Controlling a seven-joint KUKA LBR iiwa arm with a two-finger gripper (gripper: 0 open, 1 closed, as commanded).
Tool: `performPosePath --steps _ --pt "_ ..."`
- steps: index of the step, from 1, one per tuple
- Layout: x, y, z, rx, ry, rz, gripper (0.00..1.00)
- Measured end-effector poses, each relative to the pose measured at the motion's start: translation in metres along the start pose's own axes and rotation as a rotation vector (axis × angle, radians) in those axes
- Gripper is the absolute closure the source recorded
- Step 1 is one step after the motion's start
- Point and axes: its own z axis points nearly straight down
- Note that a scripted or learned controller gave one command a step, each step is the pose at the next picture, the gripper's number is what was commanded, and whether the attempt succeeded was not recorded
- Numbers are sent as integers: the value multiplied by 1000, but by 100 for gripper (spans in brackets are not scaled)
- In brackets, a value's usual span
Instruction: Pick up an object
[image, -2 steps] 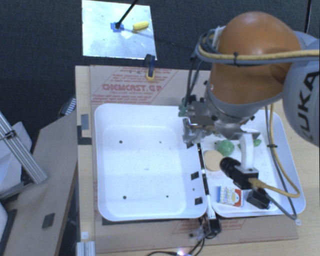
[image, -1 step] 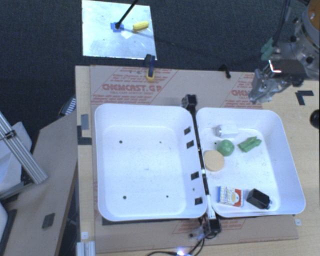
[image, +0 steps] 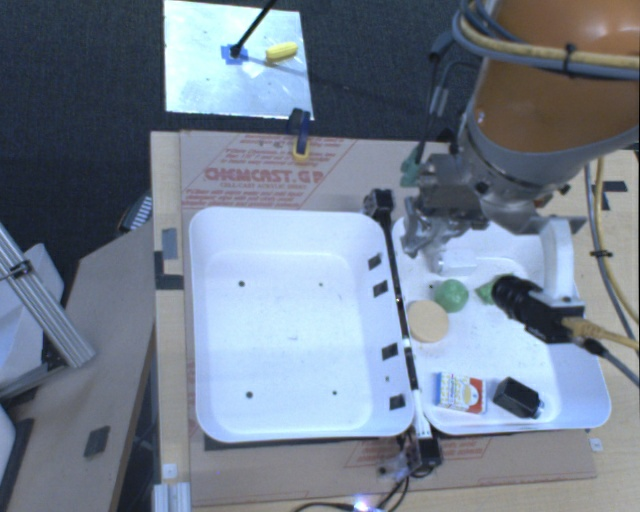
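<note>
Two shallow white plastic bins are sitting side by side on the bench (image: 170, 440). The left bin (image: 290, 320) is lying beside the right bin (image: 590, 400), their inner rims touching. In the right bin, a round green ball (image: 452, 295) is lying just behind a flat tan disc (image: 428, 321), touching it. A small red, white and blue carton (image: 460, 392) is lying near the front rim, with a black block (image: 518, 397) just to its right. The grey arm's gripper (image: 430, 235) is hanging over the bin's back part, behind the ball.
</note>
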Motion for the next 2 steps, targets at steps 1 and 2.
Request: performPosePath --steps 1,2 --pt "65 11 172 9 -4 2 100" --pt "70 2 193 -3 0 9 100"
